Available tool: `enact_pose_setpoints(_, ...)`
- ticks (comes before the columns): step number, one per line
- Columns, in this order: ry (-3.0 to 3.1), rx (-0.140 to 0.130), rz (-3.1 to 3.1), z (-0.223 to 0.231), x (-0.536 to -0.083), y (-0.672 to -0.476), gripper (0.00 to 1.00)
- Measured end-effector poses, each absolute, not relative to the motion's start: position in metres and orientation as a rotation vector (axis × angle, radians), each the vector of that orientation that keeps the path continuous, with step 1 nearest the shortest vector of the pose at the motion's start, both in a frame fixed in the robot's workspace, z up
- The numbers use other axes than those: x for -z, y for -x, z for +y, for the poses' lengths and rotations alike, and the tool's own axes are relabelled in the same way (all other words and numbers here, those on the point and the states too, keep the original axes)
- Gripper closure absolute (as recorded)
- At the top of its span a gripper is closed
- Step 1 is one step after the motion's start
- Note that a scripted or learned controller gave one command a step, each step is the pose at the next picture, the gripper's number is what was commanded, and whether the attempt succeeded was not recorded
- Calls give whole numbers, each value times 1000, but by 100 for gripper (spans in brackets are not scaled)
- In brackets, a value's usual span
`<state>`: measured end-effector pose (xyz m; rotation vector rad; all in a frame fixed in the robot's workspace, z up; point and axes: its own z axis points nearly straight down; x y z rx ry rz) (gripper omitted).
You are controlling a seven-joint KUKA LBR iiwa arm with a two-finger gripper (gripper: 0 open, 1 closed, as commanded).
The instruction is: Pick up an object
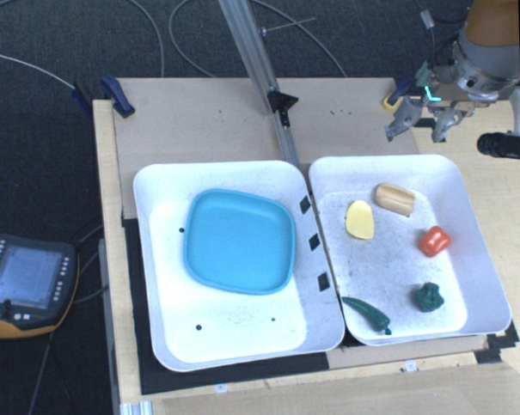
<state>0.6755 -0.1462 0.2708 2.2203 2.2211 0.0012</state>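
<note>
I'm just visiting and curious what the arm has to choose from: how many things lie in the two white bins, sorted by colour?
Blue: 1, a plate in the left bin.
Yellow: 1, a flat piece.
Tan: 1, a roll shape.
Red: 1, a small item.
Green: 2, a long pepper shape and a lumpy item.
Total: 6.

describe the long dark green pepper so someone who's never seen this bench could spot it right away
Of the two shallow white bins, take the right-hand bin, beside the one holding the blue square plate. Go to its near left corner: the long dark green pepper lies there, against the wall. It is the slender, curved item; the other green thing, a dark green clump, is short and lumpy.
</note>
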Motion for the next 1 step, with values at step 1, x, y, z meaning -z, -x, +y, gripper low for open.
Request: enact_pose_setpoints(1, -2220, -1, 2221, -146, -271, -675, 0)
